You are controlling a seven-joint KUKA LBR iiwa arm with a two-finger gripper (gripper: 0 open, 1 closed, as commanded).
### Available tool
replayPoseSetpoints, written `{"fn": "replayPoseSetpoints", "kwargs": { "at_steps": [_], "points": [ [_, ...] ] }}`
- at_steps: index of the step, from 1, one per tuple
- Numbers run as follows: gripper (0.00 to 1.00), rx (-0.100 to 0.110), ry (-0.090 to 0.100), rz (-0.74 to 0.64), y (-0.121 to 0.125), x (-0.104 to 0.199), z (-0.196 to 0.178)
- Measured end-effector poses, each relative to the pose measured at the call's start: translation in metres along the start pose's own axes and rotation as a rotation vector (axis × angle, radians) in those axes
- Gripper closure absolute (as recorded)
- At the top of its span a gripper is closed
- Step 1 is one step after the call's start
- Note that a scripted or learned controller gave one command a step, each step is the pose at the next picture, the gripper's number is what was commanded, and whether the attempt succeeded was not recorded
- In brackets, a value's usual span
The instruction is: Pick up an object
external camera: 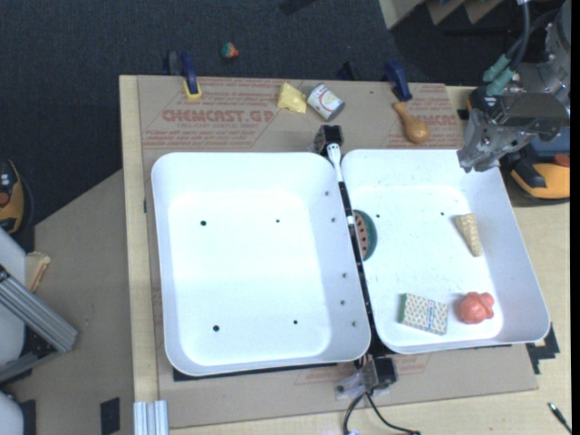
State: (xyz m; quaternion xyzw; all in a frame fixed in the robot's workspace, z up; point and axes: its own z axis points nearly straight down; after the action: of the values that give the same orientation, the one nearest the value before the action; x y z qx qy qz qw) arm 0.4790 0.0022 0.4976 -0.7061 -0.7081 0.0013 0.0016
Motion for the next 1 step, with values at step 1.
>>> {"fn": "replayPoseSetpoints", "kwargs": {
  "at_steps": [1],
  "points": [
    [1.00,0.008,-0.001,0.003,-0.0001,0.0088,0.0987]
  ]
}}
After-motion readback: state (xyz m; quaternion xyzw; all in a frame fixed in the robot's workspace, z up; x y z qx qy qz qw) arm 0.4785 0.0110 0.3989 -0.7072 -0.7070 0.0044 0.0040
